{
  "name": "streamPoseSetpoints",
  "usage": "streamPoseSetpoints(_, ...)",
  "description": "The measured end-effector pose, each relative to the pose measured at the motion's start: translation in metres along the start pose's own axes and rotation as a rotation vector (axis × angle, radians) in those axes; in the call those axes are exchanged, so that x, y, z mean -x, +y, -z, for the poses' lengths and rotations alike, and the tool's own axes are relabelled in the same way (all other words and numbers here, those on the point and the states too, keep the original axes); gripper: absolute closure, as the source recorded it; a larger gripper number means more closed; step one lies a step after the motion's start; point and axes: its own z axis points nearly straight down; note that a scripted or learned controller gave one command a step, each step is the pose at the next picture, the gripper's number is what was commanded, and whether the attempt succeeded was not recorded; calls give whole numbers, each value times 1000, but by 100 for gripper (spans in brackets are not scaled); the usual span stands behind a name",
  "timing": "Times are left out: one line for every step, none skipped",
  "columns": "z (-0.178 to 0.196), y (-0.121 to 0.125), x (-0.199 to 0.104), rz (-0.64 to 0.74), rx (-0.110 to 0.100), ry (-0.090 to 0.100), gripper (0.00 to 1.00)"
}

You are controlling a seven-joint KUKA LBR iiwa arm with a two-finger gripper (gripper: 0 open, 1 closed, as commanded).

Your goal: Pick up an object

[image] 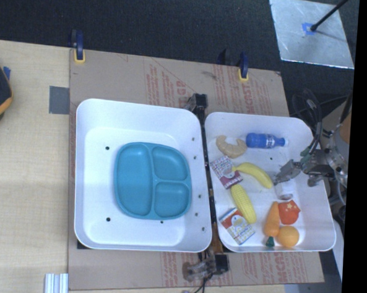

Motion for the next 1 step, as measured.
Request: streamPoseSetpoints(-22,18,-58,2,-1,0,0)
